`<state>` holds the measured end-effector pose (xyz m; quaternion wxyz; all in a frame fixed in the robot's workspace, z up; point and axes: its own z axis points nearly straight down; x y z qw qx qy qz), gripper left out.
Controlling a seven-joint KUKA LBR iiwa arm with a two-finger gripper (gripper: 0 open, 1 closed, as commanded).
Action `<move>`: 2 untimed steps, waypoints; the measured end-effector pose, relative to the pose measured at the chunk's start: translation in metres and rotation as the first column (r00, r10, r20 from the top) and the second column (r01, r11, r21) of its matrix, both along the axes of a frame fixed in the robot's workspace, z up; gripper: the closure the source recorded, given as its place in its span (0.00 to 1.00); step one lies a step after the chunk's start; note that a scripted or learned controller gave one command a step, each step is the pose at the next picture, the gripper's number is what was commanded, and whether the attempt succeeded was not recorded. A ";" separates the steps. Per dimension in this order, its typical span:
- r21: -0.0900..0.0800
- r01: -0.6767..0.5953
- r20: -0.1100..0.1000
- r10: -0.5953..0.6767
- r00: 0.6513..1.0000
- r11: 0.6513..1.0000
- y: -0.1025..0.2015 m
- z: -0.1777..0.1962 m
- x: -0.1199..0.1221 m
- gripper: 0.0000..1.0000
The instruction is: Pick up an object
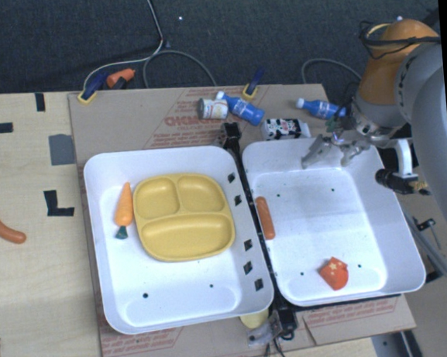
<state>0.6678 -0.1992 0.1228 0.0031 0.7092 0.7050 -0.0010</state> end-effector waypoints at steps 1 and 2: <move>0.006 -0.006 -0.002 0.006 1.000 1.000 0.032 0.088 -0.059 0.00; 0.010 -0.002 -0.015 0.002 1.000 1.000 0.049 0.066 -0.187 0.00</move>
